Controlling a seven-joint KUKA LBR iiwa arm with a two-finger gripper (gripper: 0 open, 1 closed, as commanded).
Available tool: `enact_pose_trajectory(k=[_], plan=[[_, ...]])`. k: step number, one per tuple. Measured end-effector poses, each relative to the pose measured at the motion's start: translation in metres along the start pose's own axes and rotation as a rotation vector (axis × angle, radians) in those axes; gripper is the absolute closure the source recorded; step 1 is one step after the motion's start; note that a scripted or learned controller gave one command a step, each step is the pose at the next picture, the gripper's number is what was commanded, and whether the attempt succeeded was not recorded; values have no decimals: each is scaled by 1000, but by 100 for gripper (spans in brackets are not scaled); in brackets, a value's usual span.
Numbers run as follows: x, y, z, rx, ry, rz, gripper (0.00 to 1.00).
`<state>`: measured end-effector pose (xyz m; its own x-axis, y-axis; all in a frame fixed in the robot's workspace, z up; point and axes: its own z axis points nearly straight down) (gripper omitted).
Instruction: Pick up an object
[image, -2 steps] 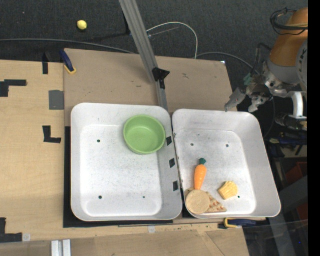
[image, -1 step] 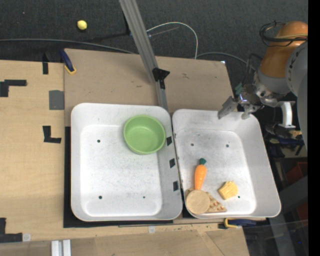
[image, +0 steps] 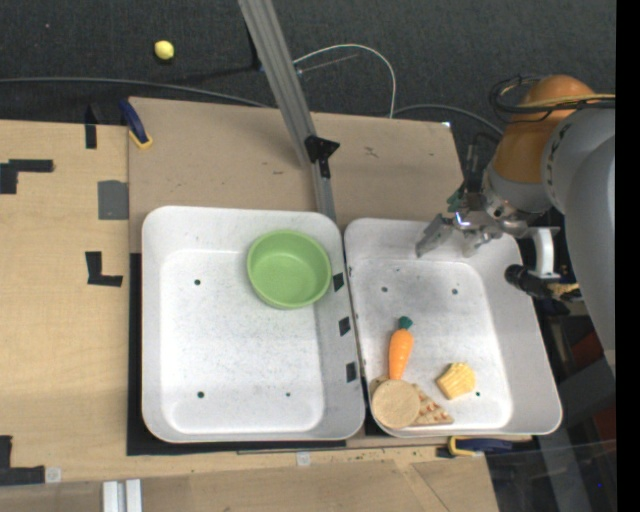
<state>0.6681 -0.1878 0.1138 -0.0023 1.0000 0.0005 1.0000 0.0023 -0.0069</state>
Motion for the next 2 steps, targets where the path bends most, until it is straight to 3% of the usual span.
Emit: enact_pose_trajectory(k=[1,2], plan=[[0,2,-14,-5,-2,-1,100],[-7,10,-66,-12,-2,0,100]])
